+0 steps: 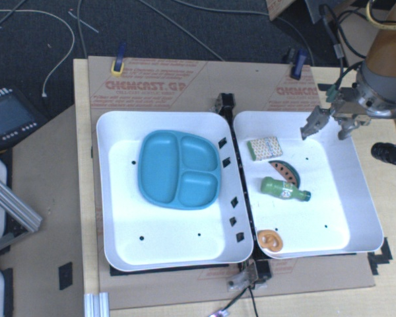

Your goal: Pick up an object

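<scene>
- Objects for picking lie in the right shallow white bin (356,197), none between the jaws.
- Two-finger gripper (328,129) hangs with its dark fingers spread apart and bare, over that bin's upper right part.
- Nearest it, a small patterned rectangular packet (264,148); just below, a watermelon-slice toy (285,171), then a green plastic bottle (285,189) lying on its side.
- Orange-and-white ring-shaped toy (270,240) sits at the bin's lower left corner.
- Left white bin (119,236) holds a blue divided plastic plate (179,169).
</scene>
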You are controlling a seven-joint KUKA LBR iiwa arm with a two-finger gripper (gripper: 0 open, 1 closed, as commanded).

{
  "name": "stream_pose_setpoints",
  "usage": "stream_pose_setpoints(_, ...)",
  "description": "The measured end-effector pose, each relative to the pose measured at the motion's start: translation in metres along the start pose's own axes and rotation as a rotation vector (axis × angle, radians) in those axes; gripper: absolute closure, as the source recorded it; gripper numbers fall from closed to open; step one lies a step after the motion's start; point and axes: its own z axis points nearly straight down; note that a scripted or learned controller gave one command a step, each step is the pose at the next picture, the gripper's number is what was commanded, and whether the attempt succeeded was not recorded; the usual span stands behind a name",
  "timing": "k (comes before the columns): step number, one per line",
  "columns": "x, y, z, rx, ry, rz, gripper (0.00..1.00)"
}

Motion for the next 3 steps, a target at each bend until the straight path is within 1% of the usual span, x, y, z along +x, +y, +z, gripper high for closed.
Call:
stream_pose_setpoints(1,0.0,0.002,-0.008,-0.013,-0.002,-0.003,0.0)
stream_pose_setpoints(2,0.006,-0.005,0.05,-0.008,-0.001,-0.002,0.0)
stream_pose_setpoints(3,0.017,-0.006,0.102,-0.007,0.0,-0.003,0.0)
